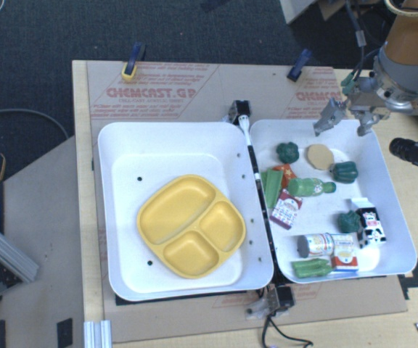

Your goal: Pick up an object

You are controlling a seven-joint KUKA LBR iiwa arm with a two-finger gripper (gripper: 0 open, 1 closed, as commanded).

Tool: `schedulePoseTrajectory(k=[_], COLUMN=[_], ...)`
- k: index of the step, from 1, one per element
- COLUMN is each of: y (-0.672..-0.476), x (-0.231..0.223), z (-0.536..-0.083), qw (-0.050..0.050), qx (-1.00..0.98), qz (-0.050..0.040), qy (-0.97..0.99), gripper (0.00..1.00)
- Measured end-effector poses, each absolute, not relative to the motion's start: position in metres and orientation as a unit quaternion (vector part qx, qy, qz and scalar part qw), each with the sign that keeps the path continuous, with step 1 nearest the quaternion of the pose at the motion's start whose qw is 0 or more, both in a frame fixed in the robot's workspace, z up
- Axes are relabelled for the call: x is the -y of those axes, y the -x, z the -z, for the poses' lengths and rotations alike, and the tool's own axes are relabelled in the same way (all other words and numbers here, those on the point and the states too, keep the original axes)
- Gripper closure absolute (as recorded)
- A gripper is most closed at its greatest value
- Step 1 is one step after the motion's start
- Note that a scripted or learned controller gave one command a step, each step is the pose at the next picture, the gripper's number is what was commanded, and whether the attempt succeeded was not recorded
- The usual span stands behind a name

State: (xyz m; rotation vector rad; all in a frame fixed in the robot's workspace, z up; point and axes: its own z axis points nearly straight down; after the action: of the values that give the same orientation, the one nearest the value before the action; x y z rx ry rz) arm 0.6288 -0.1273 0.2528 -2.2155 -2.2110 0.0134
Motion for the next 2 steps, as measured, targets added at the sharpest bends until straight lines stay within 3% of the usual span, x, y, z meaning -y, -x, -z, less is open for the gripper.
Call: schedulePoseTrajectory(k=[1, 2], y=[-0.631, -0.636], x=[0.127, 0.135], z=[-0.26, -0.204], qw=[0.0, 0.002], qx=[0.707, 0.707], qz=[-0.0002, -0.0019], qy=[0.707, 0.707], gripper=[0.0, 0.0])
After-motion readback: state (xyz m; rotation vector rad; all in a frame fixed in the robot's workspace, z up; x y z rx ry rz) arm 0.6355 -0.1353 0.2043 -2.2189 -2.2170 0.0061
